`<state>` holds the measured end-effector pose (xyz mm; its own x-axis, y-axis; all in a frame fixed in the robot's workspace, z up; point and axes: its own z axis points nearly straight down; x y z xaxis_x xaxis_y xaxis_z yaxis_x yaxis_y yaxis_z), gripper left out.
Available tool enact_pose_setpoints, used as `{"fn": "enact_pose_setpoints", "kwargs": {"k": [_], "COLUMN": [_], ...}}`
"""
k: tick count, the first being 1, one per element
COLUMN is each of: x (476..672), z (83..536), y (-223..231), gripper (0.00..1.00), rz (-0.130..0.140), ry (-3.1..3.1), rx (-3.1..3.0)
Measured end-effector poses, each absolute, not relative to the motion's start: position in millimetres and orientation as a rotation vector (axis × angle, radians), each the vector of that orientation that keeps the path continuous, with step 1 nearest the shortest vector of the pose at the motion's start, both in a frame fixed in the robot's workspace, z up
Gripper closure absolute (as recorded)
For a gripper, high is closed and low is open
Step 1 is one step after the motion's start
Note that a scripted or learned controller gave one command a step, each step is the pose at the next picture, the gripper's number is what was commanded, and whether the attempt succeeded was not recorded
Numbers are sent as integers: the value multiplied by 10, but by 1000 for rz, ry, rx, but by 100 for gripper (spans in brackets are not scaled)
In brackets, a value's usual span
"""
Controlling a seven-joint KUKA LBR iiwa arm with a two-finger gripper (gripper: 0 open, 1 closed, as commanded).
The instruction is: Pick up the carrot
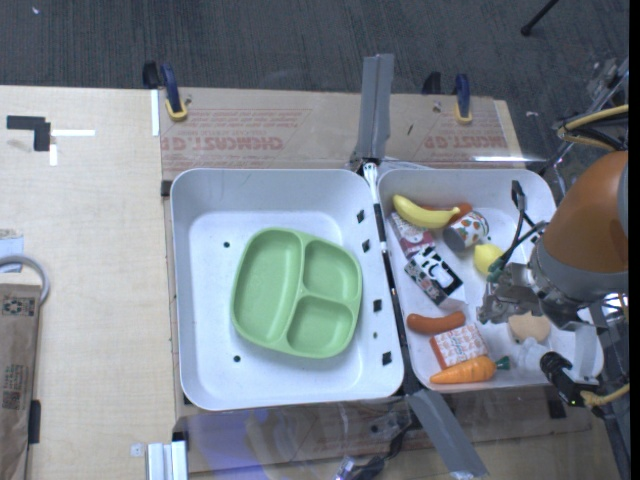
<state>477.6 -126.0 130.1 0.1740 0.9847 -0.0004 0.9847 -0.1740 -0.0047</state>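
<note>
The claw (pixel 497 303) hangs low over the right bin (pixel 540 183), fingers blurred against the clutter so I cannot tell how far apart they sit or whether anything is between them, while the carrot (pixel 463 371) lies near of it at the bin's near edge, just near of a small red-and-white packet (pixel 457 345) and a sausage (pixel 436 321). Farther off lie a banana (pixel 425 211), and in the left bin (pixel 200 268) a green divided plate (pixel 297 292); both bins sit on a pale wooden bench (pixel 80 248) with brown cardboard (pixel 250 128) clamped along the far side, dark carpet (pixel 250 18) beyond
</note>
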Motion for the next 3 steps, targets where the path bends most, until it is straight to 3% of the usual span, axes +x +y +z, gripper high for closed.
{"fn": "enact_pose_setpoints", "kwargs": {"k": [1,2,3], "x": [4777,4943,5053], "z": [1906,1902,2434], "y": [-338,-172,-955], "gripper": [100,100,100], "rz": [6,10,7], "ry": [-1102,-1041,-1593], "rx": [-2942,-2964,-2707]}}
